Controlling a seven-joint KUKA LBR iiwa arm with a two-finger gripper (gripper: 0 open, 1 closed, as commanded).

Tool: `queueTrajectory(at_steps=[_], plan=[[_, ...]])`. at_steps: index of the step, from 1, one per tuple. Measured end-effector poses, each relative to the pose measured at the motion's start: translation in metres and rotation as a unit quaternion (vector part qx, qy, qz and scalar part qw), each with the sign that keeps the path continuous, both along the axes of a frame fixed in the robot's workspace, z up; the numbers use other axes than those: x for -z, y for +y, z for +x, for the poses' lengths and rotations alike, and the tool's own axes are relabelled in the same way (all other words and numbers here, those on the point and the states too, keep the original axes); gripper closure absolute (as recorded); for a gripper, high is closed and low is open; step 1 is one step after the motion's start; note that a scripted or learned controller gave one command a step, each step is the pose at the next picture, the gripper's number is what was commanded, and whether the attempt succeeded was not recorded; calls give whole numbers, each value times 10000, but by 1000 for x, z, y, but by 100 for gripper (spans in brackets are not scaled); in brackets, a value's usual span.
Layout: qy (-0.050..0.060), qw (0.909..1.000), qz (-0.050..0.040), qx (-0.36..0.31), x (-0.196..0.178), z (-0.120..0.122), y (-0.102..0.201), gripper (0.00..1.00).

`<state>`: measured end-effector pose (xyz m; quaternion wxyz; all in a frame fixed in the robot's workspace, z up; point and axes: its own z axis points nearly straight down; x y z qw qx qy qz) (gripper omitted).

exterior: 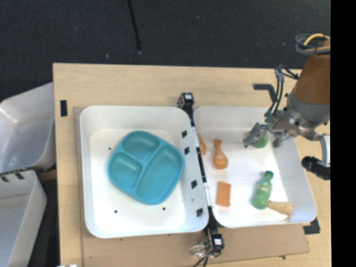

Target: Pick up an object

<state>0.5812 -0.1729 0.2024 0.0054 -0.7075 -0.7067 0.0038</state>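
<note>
One gripper (266, 135) hangs over the right bin (239, 216), its fingers clamped around a small green object (260, 142).

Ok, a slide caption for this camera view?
Gripper over a green object in the right white bin; blue divided plate in the left.

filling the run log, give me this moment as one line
arm: over right bin | gripper: at green item, grasp unclear | loose: bottle, orange block | left bin: blue plate

Glossy white plastic bins (89, 149); matt wooden bench (139, 85); smooth blue plastic plate (146, 167).
</note>
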Motion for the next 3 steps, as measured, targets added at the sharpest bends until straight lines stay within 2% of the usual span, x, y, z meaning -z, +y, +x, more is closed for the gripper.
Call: queueTrajectory(at_steps=[1, 3], plan=[[-69, 10000, -12, -15, -8, 3, 0, 0], [-53, 10000, -23, 6, 104, 0, -8, 0]])
